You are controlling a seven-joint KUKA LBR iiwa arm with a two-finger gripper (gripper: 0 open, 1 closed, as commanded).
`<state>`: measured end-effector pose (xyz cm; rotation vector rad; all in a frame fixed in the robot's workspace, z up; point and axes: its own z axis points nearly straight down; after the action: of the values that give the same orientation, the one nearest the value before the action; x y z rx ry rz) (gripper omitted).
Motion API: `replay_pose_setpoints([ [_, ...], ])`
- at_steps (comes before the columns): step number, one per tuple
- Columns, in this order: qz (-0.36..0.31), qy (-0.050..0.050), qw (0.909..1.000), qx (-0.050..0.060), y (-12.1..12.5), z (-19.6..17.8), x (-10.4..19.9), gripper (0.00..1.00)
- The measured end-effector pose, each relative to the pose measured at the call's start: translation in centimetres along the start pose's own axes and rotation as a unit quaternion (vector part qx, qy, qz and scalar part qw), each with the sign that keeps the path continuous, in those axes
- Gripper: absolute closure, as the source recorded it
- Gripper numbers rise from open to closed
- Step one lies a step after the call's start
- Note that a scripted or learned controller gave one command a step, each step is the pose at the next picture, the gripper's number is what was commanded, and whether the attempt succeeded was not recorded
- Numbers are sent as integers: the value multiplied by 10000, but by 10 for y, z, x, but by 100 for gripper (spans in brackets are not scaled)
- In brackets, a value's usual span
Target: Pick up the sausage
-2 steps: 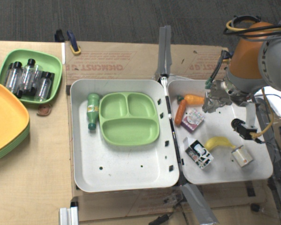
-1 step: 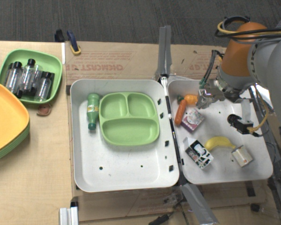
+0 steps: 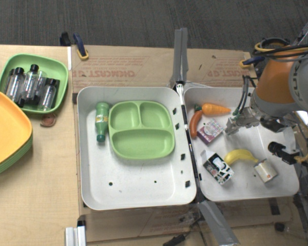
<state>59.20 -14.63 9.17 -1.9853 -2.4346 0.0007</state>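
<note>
Fingers (image 3: 235, 125) were seen slightly apart, nothing between them, poised over the right bin (image 3: 285, 186) | sausage (image 3: 195, 123) lay against that bin's left wall, beside the carrot (image 3: 215, 108) | risk judged: carrot or pink packet (image 3: 210, 131) pinched instead, owing to crowding.

two white bins (image 3: 87, 152), one green divided tray (image 3: 141, 129), one sausage (image 3: 195, 123), one carrot (image 3: 215, 108), one banana (image 3: 241, 156)

1. The orange plates (image 3: 7, 129) run off the left edge.
2. The arm (image 3: 287, 86) runs off the right edge.
3. The words on the small black box (image 3: 218, 168) are too tiny to read.
</note>
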Motion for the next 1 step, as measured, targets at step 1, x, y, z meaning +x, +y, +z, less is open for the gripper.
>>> replay_pose_setpoints([
  [1, 257, -7, 9997, -9, 6, -29, -31, 100],
])
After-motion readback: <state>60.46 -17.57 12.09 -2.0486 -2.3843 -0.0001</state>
